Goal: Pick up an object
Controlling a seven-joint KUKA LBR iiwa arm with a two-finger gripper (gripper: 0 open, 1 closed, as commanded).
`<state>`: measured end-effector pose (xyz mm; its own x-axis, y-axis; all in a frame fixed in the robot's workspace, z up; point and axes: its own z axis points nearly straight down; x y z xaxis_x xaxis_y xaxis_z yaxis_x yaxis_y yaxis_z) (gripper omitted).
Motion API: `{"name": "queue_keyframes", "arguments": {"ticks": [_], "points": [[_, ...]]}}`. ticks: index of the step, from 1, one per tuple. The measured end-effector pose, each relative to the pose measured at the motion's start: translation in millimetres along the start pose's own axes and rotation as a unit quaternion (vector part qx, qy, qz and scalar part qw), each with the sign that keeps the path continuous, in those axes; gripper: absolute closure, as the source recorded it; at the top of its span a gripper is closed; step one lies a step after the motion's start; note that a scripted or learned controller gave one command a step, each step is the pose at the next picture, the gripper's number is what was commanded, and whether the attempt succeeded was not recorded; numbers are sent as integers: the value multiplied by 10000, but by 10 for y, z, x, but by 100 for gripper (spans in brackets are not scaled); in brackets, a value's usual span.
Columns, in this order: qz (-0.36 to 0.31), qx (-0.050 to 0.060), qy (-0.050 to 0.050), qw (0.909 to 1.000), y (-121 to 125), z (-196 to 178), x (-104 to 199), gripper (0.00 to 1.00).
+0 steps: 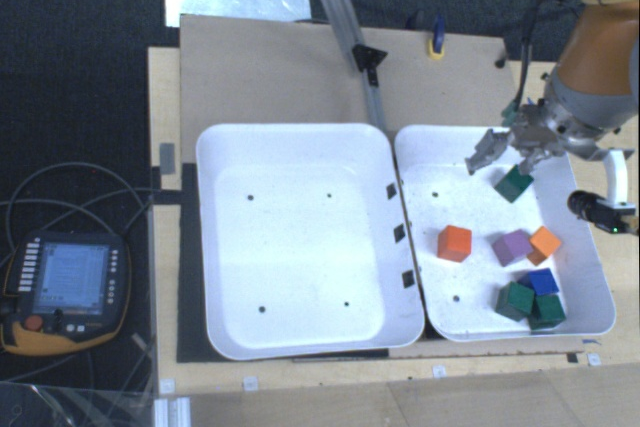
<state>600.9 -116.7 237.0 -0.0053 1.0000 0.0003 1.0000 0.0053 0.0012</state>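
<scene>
Camera view, looking down at a slant on the surface with two white bins side by side. Left bin and right bin share a middle edge.

Arm comes in from the right, orange band above a grey wrist, and hangs over the upper part of the right bin. Jaws are spread, one finger reaching out to the left, the other pointing down. A dark green block sits tilted just below them, touching or nearly touching the lower finger (contact cannot be told; it is not seen clamped between the fingers).

Other items in the right bin, all lower down:
- red-orange cube, alone near the middle, well apart from the jaws
- purple block, just beside a smaller orange block to its right
- blue block in the lower right corner, touching two green blocks clustered there

A handheld control pendant with a lit screen lies left of the surface, its cable looped around it.
</scene>
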Motion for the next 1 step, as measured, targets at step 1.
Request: {"name": "queue_keyframes", "arguments": {"ticks": [1], "points": [[6,-3,1,10000,0,-1,0,0]]}}
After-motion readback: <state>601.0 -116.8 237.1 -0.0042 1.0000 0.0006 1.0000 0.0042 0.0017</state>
